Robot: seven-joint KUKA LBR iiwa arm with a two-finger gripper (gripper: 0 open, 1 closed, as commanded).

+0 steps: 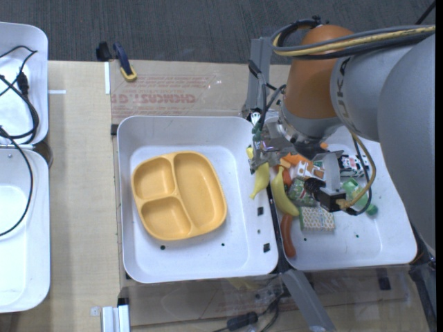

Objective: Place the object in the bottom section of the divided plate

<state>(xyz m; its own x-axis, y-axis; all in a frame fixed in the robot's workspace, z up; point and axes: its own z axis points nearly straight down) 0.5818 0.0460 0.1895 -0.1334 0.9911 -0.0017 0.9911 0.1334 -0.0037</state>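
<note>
Jaws first: can't tell if they're open or closed, the wrist clutter hides them. The gripper (257, 156) sits over the wall between the two bins, and a yellow banana-shaped piece (260, 180) is right at its near side, touching or nearly so, over the left bin's (131, 254) right edge.

Nearest in the right bin (387, 247) is a red strip (287, 239), then a patterned block (318, 219), a second yellow banana (282, 196) and green bits (350, 185), all crowded just right of the gripper. The yellow divided plate (180, 194) lies in the left bin, well left of it. Far back, a blue-and-yellow clamp (123, 61) on the bench.
</note>
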